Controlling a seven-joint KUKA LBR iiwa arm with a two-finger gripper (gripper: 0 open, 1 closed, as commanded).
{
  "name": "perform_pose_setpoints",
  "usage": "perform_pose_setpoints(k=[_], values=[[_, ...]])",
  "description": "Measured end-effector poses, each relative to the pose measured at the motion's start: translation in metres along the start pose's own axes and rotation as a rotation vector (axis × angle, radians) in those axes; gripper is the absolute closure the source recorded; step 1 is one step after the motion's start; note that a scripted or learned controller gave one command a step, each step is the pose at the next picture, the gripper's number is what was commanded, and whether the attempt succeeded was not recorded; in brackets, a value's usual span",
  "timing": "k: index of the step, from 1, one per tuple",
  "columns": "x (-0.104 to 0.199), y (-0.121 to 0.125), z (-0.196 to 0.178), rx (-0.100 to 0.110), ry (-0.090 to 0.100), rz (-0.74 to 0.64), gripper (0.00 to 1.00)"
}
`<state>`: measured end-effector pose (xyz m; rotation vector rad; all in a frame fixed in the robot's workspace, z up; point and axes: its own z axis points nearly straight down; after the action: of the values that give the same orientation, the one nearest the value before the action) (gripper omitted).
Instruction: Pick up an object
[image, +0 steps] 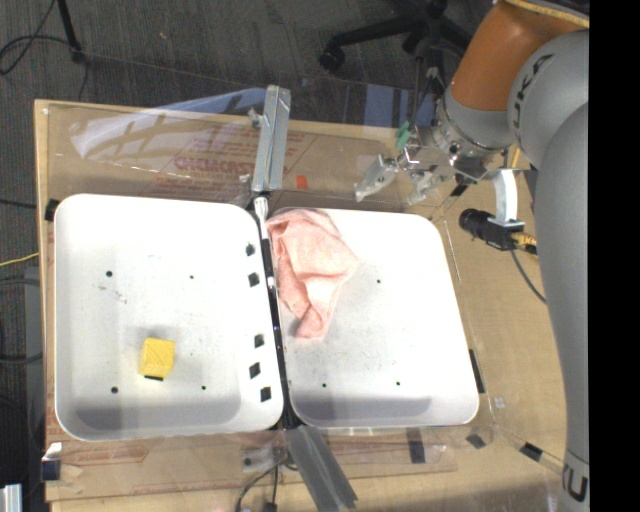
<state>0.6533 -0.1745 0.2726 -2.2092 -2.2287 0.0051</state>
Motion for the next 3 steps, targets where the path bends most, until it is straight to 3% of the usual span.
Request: perform_pose_setpoints(k=[1,2,3], values=[[-0.004,0.004,0.157,0.000,0.000,-0.036,0.00],[0.042,0.004,0.177,-0.001,-0.008,-0.241,0.00],[0.031,-0.005,0.105,-0.006,-0.004,-0.580,0.00]])
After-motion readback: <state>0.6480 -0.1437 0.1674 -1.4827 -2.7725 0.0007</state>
